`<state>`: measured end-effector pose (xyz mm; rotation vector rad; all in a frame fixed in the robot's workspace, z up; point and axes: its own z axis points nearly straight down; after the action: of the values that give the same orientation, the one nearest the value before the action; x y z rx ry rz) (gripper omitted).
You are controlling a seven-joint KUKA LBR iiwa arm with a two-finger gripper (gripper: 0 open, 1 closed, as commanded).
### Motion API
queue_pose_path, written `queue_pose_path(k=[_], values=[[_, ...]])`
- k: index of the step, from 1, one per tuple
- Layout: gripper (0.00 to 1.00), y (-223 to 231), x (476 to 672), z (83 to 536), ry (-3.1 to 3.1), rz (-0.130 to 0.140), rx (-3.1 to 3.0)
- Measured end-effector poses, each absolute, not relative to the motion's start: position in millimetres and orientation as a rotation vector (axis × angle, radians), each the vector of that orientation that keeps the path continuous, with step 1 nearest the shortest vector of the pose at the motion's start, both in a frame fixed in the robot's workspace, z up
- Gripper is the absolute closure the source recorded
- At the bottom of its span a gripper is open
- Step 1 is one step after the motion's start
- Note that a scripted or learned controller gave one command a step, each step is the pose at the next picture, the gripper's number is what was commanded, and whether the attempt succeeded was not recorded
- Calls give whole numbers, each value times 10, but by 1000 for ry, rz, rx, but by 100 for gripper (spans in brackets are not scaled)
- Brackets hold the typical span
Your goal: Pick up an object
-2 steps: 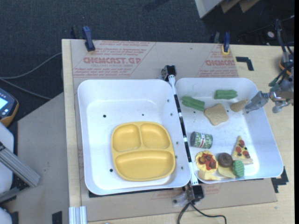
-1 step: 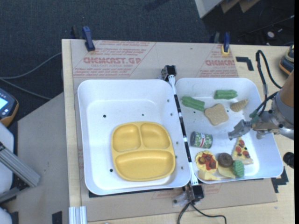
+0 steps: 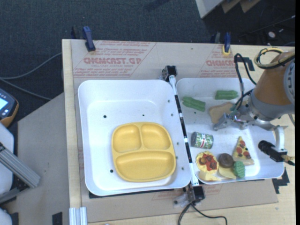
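A wooden surface (image 3: 70, 125) carries two shallow white bins side by side, seen from above at a slant. The left bin (image 3: 93, 102) holds a yellow divided plate (image 3: 143, 151), lying flat near its front and well apart from everything else, probably set there as a drop place. A black divider clamp (image 3: 170, 71) sits at the back where the two bins meet. The right bin (image 3: 267, 170) holds all the loose things to pick from: a green pickle-like piece (image 3: 194, 103) and a second green piece (image 3: 226, 94) toward the back, a tan flat piece (image 3: 220, 111) between them, a small green-labelled can (image 3: 202, 140) lying on its side near the middle, and at the front a cluster touching one another, namely a red and yellow toy food (image 3: 206, 162), a dark round piece (image 3: 226, 160), a leafy green piece (image 3: 239, 168) and a pizza slice (image 3: 243, 151). The gripper (image 3: 224, 122) reaches in from the right, low over the bin just beside the tan piece, with the can near below it. Its fingers are too small and blurred to read, so I cannot tell whether they are released or clenched, and nothing is visibly held. The crowded front cluster looks harder to grasp cleanly than the lone can.
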<state>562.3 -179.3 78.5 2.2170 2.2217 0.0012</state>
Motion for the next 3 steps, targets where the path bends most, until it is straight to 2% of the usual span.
queue_pose_path(k=[1,2,3], values=[[0,-1104,6142,850,2229,8,2210],[0,-991,6600,843,2236,-24,2219],[0,-2122,6356,1647,2201,-1,2223]])
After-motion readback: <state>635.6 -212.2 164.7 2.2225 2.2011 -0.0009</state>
